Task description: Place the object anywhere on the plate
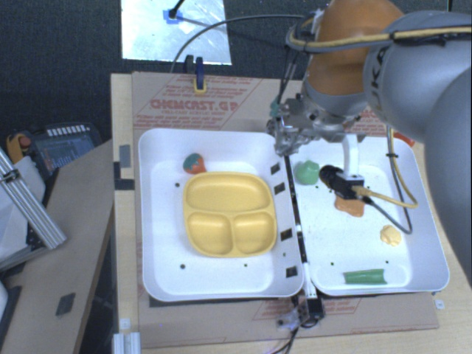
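A yellow three-compartment plate (227,214) lies in the left white bin (158,271), with a small red-and-green strawberry-like toy (194,163) just beyond its far-left corner. In the right white bin (420,271) sit a green round piece (307,172), an orange piece (351,206), a pale yellow piece (391,235) and a green bar (364,276) near the front wall. The end effector (286,144) hangs over the divide between bins, near the green round piece; whether it is open or closed, or grips anything, cannot be told.
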Robot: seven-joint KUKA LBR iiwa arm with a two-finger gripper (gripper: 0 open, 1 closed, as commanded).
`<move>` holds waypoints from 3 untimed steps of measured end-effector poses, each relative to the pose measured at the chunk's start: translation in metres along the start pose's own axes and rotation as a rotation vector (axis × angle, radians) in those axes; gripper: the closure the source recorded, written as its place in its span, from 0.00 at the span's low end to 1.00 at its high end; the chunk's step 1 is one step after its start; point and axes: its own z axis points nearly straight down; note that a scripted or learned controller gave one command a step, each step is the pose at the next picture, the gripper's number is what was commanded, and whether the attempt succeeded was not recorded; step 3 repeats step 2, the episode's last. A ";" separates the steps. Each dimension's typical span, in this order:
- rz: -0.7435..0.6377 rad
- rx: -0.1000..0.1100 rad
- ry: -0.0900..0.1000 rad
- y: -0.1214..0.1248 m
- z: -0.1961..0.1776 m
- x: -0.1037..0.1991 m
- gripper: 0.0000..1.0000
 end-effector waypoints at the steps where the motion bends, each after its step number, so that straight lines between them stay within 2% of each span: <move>1: 0.001 0.003 0.000 -0.020 0.023 0.051 1.00; 2: 0.007 0.000 -0.002 -0.019 0.022 0.048 0.00; 3: 0.007 0.000 -0.002 -0.019 0.022 0.048 0.00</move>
